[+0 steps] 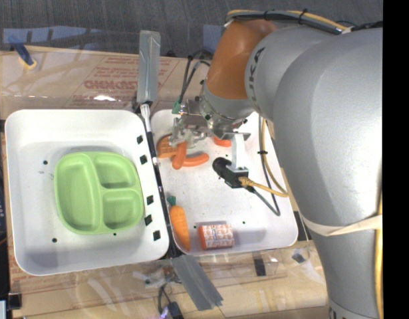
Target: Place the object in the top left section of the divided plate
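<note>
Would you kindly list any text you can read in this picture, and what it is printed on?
Red mirrored print on the clear plastic sheet over cardboard: too blurred to read.
Black letters on the grey robot arm: only partly seen, not readable.
Pattern on the small orange and white can: too small to read.

Robotics lab setting. Industrial grey arm (324, 125) with orange band over bench. Two white bins (31, 244) clamped side by side on cardboard sheet (91, 72), taped down. Loose cables (271, 191), grey carpet floor (91, 5). Plastic toy food (179, 226) as test props.
</note>
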Robot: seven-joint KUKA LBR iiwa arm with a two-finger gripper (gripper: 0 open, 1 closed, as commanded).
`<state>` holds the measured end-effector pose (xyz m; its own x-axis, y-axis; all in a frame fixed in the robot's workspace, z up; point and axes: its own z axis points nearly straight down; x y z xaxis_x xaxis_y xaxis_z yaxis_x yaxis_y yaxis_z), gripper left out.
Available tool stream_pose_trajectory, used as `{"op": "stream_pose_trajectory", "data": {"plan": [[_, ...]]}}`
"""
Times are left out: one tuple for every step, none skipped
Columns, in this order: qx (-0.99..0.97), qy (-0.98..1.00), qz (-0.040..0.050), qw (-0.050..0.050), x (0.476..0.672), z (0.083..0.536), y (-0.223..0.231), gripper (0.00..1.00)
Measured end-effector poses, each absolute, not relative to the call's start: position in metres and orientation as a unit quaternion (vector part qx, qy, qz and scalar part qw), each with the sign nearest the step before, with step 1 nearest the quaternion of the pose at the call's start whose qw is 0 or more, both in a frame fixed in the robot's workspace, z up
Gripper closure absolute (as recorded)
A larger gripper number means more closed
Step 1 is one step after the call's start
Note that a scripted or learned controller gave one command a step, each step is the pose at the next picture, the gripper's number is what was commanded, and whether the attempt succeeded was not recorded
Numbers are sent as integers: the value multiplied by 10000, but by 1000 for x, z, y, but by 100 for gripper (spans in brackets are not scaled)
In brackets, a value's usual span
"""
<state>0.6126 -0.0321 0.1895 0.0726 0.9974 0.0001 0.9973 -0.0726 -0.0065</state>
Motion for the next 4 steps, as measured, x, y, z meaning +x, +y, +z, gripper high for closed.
{"op": "stream_pose_trajectory", "data": {"plan": [[-7422,-6702,33,28,576,208,44,100],[-7918,-6107,29,17,617,210,120,100],[-7693,-6389,32,23,588,241,84,100],[-7691,-6391,34,25,588,240,84,0]]}}
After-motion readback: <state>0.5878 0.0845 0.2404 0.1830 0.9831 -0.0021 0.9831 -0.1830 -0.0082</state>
